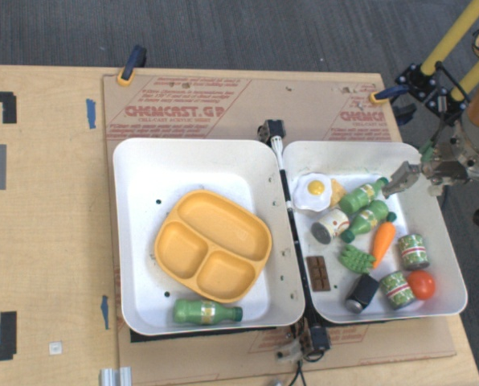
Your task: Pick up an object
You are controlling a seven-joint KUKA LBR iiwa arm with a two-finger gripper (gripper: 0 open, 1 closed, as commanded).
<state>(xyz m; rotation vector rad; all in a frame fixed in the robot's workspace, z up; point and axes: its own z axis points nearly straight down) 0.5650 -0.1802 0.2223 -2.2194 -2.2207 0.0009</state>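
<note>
The right bin holds several toy foods. A fried egg lies at its back left. Two green bottles lie near the middle, with an orange carrot and a red tomato toward the front right. A brown chocolate bar and a black cylinder lie at the front. My gripper hangs over the bin's back right part, just right of the upper green bottle. Nothing shows in its grasp.
The left bin bears a yellow divided plate and a green bottle at its front. Two green-labelled cans and a green lumpy toy also sit in the right bin. Yellow poles stand at the far right.
</note>
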